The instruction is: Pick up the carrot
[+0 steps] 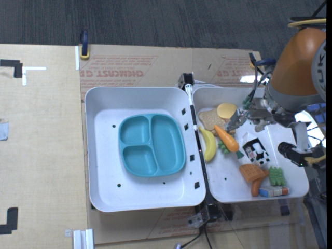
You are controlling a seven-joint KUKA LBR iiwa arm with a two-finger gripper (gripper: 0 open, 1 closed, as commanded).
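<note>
The carrot (227, 138) lies slanted in the right bin (295, 144), left of its middle. It is orange, with green leaves (225, 148) at its lower end. My gripper (237, 120) hangs just above and to the right of the carrot's upper tip, close to it. The grey arm with its orange band (295, 61) comes in from the upper right. I see nothing held in the gripper.
A banana (209, 144) lies left of the carrot by the bin wall. Above it sit a beige slice (208, 119) and a yellow disc (226, 110). A black-and-white item (256, 151), an orange cracker (251, 171) and a green piece (276, 176) lie lower right. A blue divided plate (152, 144) rests in the left bin (98, 154).
</note>
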